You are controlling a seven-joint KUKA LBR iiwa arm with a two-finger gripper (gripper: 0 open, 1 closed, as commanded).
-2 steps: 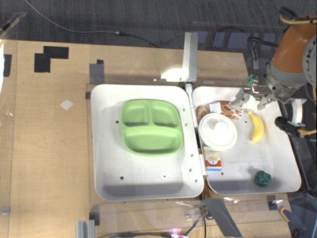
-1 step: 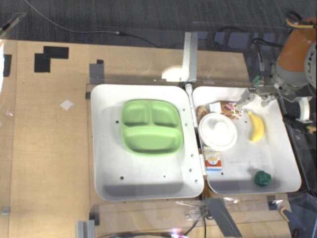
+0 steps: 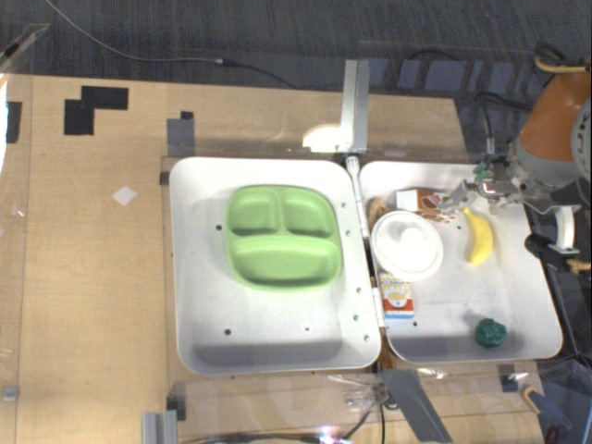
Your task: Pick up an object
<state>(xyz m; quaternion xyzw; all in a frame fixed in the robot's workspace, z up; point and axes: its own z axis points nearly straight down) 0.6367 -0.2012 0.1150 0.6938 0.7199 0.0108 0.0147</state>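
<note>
The gripper (image 3: 470, 191) hangs at the right bin's (image 3: 527, 340) twelve o'clock edge; whether its jaws are parted I cannot tell; the banana (image 3: 479, 238) lies just below it, at three o'clock of the white bowl (image 3: 406, 243).

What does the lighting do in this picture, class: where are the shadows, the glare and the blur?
In the camera view, soft shadow pools along the near inside wall of the left bin; a bright glare patch sits on the bench by the metal post; the gripper over the right bin looks slightly smeared, while the green tray and banana read sharp.
</note>
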